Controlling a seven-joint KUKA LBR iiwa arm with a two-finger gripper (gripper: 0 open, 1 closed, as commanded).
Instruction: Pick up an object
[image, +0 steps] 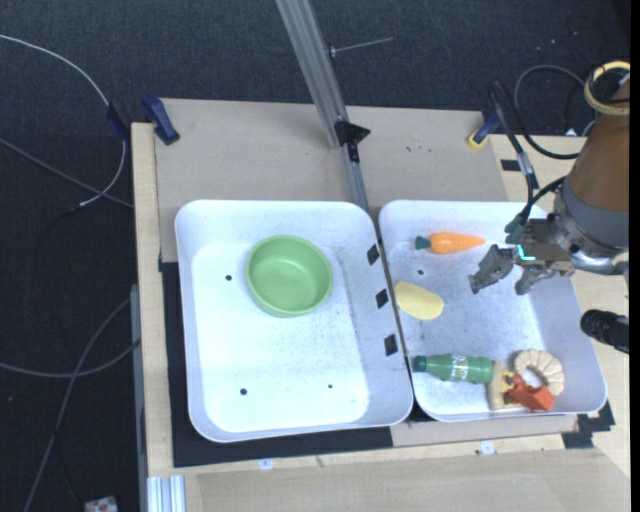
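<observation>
Currently the gripper (508, 276) hangs over the right bin (590, 385) with fingers (488, 273) apart and nothing between them. Nearest is the carrot (452, 242), just up-left; the yellow piece (418, 300) lies left, the green bottle (456, 368) below.

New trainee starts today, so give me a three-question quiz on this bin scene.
1. True or false: the green bowl sits in the left bin.
2. Which lies nearest the gripper? A. the carrot B. the green bottle C. the bowl
3. Fill in: the yellow piece lies in the ____ bin.

Key: 1 true. 2 A. 3 right.
</observation>
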